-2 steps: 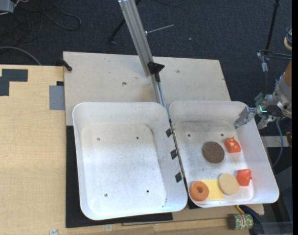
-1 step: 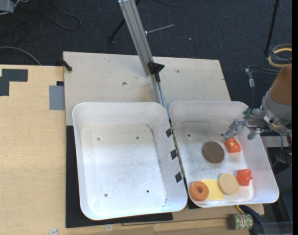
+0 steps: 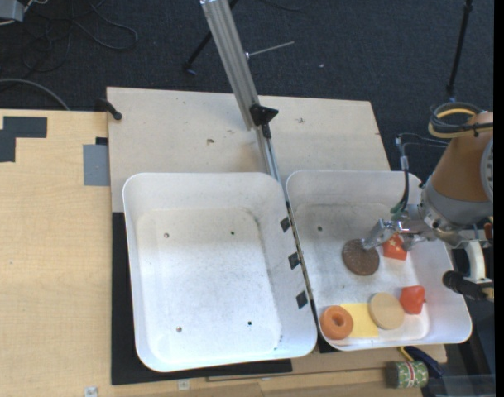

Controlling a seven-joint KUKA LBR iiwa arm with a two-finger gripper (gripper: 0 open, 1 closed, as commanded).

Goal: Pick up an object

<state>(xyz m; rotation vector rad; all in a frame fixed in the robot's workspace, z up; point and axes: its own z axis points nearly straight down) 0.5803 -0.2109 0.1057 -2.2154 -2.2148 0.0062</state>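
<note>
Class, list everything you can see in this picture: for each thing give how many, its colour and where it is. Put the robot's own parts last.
Bins: 2, white, side by side on the bench.
Brown disc: 1, middle of right bin.
Red piece: 1, right of the disc, at the gripper.
Red block: 1, right bin, near front.
Tan round piece: 1, front of right bin.
Yellow flat piece: 1, under the tan piece.
Orange ring: 1, front left corner of right bin.
Metal rail: 1, grey, behind the bins.
Arm: 1, grey and orange, right.
Gripper: 1, over right bin.
</note>
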